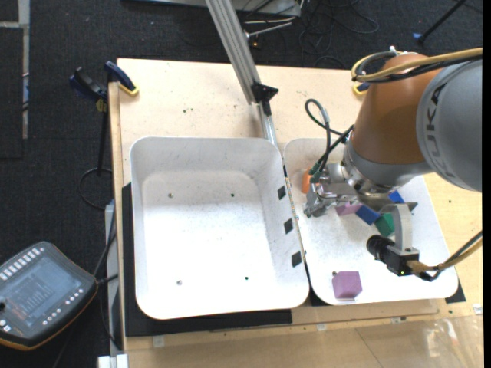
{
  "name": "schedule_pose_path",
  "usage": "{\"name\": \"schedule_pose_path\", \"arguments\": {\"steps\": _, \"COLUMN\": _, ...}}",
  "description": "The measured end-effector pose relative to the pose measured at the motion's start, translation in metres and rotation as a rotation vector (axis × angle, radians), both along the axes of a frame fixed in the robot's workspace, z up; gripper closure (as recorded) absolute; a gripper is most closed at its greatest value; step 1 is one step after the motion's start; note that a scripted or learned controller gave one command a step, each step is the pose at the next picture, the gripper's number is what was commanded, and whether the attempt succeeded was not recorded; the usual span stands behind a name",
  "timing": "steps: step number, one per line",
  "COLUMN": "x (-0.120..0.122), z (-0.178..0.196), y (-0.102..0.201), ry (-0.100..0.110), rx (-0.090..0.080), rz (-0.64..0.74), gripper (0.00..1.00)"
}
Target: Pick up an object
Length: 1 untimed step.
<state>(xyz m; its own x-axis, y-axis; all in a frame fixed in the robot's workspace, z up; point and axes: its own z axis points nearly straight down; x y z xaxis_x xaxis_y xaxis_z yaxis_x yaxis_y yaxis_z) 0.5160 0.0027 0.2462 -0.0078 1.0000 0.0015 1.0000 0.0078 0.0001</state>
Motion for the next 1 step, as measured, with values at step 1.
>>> {"name": "schedule_pose_path", "arguments": {"steps": 1, "x": -0.0002, "z": 0.0048, "y": 0.0482, "ry": 0.000, "rx": 0.000, "rz": 0.001, "gripper": 1.00}}
